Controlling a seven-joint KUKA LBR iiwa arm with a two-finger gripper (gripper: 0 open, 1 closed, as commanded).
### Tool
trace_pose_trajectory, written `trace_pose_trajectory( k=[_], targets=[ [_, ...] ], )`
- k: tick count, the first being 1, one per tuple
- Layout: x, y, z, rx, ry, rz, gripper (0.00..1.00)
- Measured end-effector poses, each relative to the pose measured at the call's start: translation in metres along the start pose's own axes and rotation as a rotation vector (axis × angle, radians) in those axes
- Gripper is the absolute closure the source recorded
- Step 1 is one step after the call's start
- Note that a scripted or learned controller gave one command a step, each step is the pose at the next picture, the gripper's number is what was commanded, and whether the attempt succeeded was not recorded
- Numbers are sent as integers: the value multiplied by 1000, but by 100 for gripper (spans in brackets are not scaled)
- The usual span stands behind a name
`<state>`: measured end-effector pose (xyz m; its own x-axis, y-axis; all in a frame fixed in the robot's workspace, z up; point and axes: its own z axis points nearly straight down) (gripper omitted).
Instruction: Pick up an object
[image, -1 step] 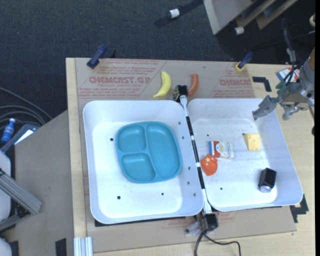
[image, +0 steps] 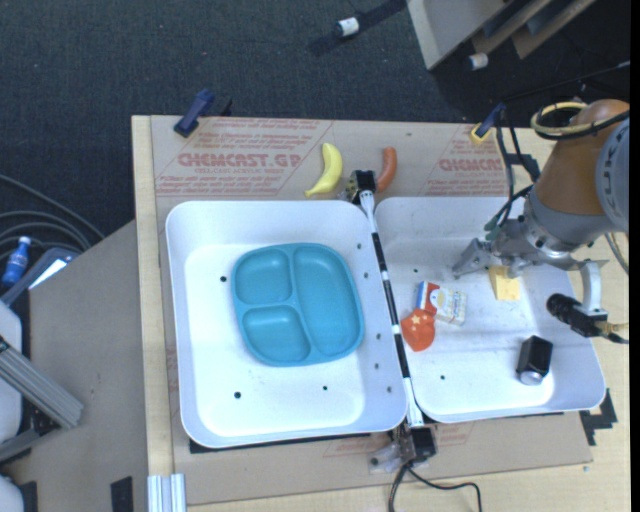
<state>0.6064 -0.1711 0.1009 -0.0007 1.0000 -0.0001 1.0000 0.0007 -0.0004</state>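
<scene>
Yellow block (image: 507, 287) lies just beside the fingers (image: 492, 256), their state unclear.

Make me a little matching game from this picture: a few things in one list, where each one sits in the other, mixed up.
Things:
1. blue divided plate
2. banana
3. black block
4. yellow piece

Places:
A. on the board behind the bins
B. near front corner of the right bin
C. in the left bin
D. in the right bin, just below the end effector

Pairs: 1-C, 2-A, 3-B, 4-D
</scene>
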Motion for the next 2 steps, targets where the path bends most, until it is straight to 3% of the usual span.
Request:
trace_pose_trajectory(
  k=[1,2],
  targets=[
    [44,46,11,-13,-3,-2,0],
    [80,61,16,-2,0,-1,0]
  ],
)
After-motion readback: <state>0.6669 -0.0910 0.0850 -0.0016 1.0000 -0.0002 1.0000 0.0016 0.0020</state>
